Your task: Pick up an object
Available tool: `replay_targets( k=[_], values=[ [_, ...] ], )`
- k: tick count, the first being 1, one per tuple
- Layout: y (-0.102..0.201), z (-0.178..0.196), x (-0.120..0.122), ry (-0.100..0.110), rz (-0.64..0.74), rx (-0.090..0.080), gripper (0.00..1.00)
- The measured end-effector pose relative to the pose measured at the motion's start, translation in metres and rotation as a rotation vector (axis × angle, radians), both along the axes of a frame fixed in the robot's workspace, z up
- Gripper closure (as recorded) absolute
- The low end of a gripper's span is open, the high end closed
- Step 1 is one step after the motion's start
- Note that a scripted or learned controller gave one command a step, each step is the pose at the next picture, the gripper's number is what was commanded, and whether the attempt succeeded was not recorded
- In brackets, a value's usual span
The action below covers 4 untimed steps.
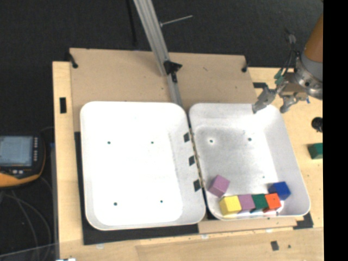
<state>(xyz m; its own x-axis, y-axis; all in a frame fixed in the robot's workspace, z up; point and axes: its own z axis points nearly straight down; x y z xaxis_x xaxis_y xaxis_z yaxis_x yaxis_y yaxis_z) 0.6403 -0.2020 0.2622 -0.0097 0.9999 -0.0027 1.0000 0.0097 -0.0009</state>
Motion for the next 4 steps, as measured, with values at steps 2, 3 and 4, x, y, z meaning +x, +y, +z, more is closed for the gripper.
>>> replay_targets(
  k=[2, 3, 4],
  values=[
    [0.085, -0.078, 0.020, 0.005, -0.002, 0.005, 1.00],
    [0.111, -0.165, -0.049, -0.001, -0.012, 0.002, 1.00],
    [0.211, -0.061, -0.131, -0.006, -0.001, 0.007, 1.00]
  ],
)
